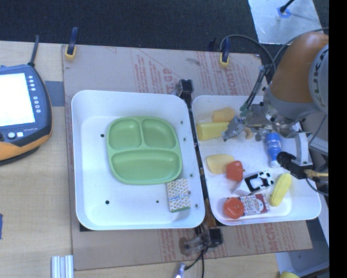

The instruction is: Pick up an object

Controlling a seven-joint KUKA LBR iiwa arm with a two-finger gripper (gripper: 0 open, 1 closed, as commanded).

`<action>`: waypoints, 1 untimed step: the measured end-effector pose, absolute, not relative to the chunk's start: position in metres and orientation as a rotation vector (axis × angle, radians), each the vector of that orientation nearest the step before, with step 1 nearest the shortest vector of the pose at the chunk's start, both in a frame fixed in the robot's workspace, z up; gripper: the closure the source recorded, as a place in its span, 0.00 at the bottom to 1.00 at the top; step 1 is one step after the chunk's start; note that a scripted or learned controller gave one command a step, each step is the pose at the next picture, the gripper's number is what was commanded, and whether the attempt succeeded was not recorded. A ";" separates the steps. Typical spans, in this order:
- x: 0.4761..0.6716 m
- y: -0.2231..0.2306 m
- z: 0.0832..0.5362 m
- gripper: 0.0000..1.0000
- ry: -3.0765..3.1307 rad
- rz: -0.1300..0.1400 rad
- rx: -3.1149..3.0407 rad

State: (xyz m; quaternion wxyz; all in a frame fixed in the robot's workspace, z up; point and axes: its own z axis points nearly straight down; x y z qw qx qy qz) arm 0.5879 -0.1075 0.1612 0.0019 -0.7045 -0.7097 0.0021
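My gripper (232,130) hangs low over the back of the right bin (310,214), below the grey arm with its orange band (298,62). Its tip is right at the right end of a yellow block (209,131). A paler yellow piece (222,115) lies just behind it. A blue bottle (273,146) lies close under the wrist. Nearer the front are a yellow wedge (218,163), a red piece (234,170), a black and white item (259,181), a corn cob (280,189), a tomato (233,208) and a red packet (255,204).
The left bin (86,204) holds a green divided plate (143,150) and a small patterned carton (178,194) at its front right. A tablet-like pendant (14,112) rests on the bench at far left. Clamps sit at the back edge of the board.
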 end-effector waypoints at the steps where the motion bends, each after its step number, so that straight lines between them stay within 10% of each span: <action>1: 0.559 -0.105 0.092 0.00 -2.226 0.005 -2.215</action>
